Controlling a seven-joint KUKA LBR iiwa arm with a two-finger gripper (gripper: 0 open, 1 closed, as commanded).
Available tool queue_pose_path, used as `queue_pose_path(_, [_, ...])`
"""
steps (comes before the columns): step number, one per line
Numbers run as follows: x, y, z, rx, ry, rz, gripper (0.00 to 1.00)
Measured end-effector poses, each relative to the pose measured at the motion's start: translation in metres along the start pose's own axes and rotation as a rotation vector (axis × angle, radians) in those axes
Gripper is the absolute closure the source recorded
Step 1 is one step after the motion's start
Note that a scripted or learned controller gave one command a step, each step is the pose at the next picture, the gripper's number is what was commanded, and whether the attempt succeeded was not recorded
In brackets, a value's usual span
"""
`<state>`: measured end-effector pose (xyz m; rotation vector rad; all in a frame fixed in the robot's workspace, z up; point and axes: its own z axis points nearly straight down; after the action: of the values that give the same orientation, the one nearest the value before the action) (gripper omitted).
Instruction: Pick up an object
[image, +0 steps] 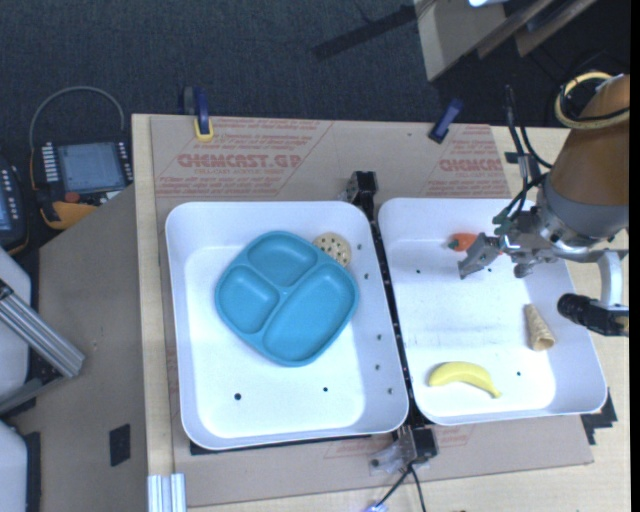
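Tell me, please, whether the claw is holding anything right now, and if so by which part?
Nothing is held. The claw hangs above the right bin, its fingers apart with nothing between them; a small orange object lies just beside it.
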<state>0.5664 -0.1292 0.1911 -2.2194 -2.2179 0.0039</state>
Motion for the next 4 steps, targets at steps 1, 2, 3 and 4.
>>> queue_pose_path(1, [0.003,-0.004,0.064,0.004,0.002,0.000,0.00])
queue_pose_path(2, [0.004,-0.004,0.108,-0.002,0.000,0.001,0.00])
queue_pose_path(3, [0.004,-0.003,0.096,-0.006,-0.001,0.001,1.00])
queue_pose_path(4, [-0.003,0.006,0.038,-0.012,-0.003,-0.001,1.00])
